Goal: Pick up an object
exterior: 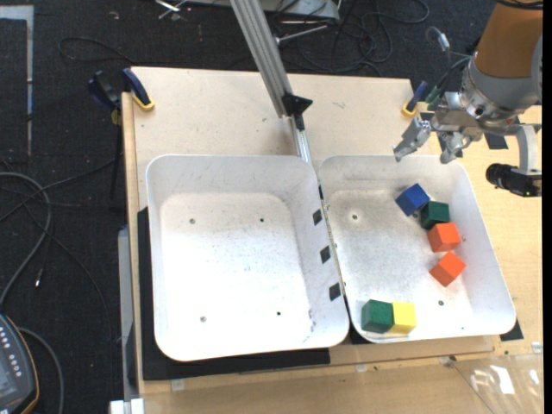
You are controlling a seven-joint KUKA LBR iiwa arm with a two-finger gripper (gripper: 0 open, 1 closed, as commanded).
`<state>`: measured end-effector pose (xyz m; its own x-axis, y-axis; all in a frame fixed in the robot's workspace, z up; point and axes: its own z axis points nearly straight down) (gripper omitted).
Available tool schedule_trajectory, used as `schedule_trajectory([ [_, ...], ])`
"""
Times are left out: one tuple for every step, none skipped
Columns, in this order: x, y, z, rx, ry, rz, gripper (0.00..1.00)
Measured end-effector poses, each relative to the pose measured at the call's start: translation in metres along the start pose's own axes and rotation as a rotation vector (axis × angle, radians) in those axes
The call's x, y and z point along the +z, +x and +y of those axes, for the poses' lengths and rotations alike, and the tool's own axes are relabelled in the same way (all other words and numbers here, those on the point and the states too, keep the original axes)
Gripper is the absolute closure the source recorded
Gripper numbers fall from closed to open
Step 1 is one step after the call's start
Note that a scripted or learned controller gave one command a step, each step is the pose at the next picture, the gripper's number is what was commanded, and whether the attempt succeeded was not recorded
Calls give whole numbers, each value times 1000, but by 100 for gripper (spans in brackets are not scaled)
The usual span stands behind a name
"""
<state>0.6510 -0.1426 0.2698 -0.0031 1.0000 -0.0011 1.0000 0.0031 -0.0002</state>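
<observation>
I've got the arm point(509, 41) coming in from the right, orange band up top, wrist hanging over the far right corner of the right bin point(492, 274). Gripper point(429, 143) sits above that bin's back rim, fingers spread apart w/ nothing between them, so it's wide and carrying zip.

Using the right bin as my ref: the blue block point(412, 198) lies in its back half, toward the right wall, closest of all to the gripper but clearly apart from it. Dark green block point(436, 213) is touching the blue one on the near-right side. Orange block point(444, 235) is just beside that green, a bit nearer to me. A 2nd orange block point(448, 268) is close to it, nearer still, tilted corner-on. Down at the bin's front edge, a green block point(377, 315) and a yellow block point(403, 316) sit side by side, touching, well apart from the other four.

Left bin point(164, 257) butts against the right bin's left wall. A silver bar point(263, 46) slants down to where both bins meet at the back.
</observation>
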Motion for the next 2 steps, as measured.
schedule_trajectory([
  [147, -60, -30, -3, -25, -7, 0],
  [164, -43, -8, 7, 1, 0, 0],
])
